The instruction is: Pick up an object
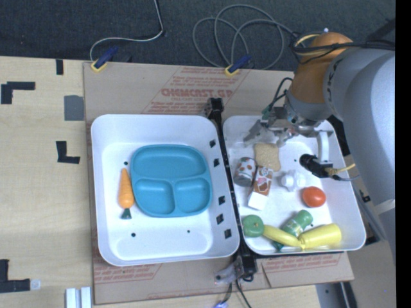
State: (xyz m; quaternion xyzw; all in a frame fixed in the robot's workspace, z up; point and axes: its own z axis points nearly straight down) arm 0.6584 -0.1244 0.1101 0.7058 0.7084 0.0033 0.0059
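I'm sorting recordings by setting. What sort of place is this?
Probably a robotics lab bench set up for grasping trials. A grey arm reaches over two white bins, the toy food such as a carrot and tomato lies in them, and cables trail behind.

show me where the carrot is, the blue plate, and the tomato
carrot [125, 189], camera view, middle of its orange body.
blue plate [192, 158], camera view, rim at the upper right.
tomato [313, 197], camera view, centre of its red top.
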